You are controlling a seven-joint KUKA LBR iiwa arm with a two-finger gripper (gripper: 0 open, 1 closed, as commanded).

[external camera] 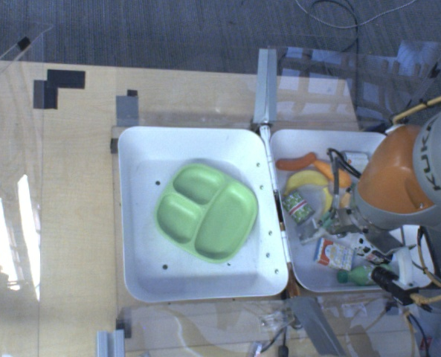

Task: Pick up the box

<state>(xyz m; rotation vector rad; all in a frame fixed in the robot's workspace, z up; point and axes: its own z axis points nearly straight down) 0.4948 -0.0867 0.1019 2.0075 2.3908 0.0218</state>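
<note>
**Reaching for the box**

Poised low in the right bin (309, 277), gripper (338, 218) beside the box (335, 254) near the front edge, amid crowding toy food. Grip state: cannot tell. Green tray (207, 212) in the left bin (131, 274).

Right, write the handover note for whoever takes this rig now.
Tool: low in the right bin, among the items; nothing seen held.
Things: small red and white box lies in the right bin, near its front, beside a green bottle. Green and white carton, banana and orange sausage-shaped toy sit further back. Green divided tray is in the left bin.
Done: arm is over the right bin.
Left: grasp and lift the box.
</note>
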